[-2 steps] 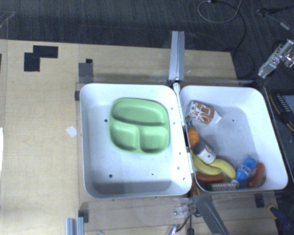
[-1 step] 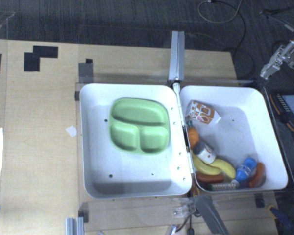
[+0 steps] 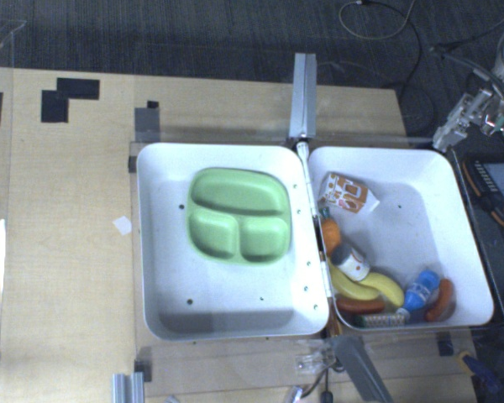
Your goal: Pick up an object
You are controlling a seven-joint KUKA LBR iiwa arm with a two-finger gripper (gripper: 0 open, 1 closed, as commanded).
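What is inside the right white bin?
The right bin holds a small carton, a banana, a blue item and some small items against its left wall. Whatever lies beneath them is covered.

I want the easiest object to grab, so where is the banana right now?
The banana lies in the right bin, near its front left corner, with the blue bottle on its right.

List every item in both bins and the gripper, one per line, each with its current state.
green tray: upside down, alone in the left bin
carton: lying on its side, right bin, near the divider
banana: lying flat along the front wall
blue bottle: lying tipped among the front clutter
gripper: raised outside the right bin's far corner, holding nothing visible
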